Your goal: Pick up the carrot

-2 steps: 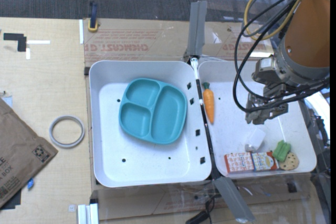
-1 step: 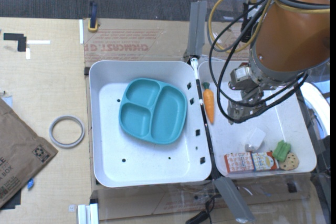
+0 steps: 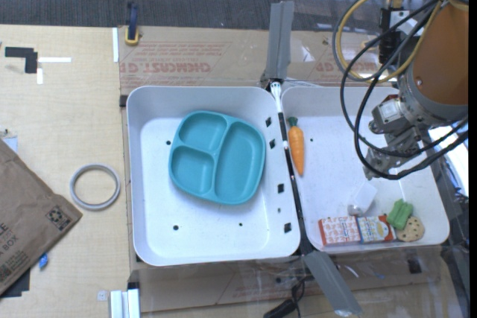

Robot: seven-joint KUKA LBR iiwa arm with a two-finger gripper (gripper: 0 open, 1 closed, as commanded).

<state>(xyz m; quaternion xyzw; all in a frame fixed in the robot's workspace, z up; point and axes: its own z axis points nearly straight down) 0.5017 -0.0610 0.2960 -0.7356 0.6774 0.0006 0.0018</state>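
My claw (image 3: 393,153), grip state indeterminate, hangs well apart from the small orange plastic carrot (image 3: 297,149) lying against the right white bin's (image 3: 328,106) left wall; that wall risks blocking one finger.

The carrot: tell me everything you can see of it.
The carrot is small and orange with a short green top, and looks like a smooth plastic toy. It lies flat in the right bin, along the bin's left wall, green end toward the far side and pointed tip toward the near side. It looks whole, and apart from the bin nothing touches it.
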